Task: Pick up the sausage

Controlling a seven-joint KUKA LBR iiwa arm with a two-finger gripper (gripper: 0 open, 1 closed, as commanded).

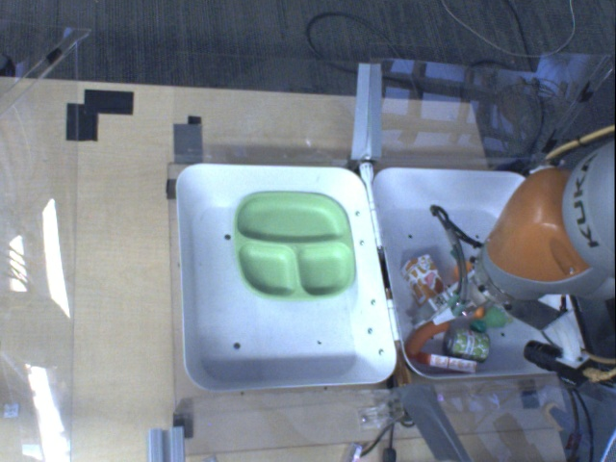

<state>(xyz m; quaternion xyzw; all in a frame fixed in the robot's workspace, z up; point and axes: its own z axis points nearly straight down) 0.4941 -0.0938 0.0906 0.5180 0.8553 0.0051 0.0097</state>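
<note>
The sausage (422, 336), an orange-brown curved piece, lies near the front left corner of the right bin (404, 200). The arm's orange band (539, 234) hangs over the right half of that bin. My gripper (462, 302) is low among the objects, just above and to the right of the sausage's upper end. The arm and the clutter hide whether it touches the sausage.
A green divided tray (294, 242) sits in the left bin (207, 287). In the right bin lie a snack packet (421, 272), a green can (470, 343), a red and white tube (449, 361) and a black cable (449, 225).
</note>
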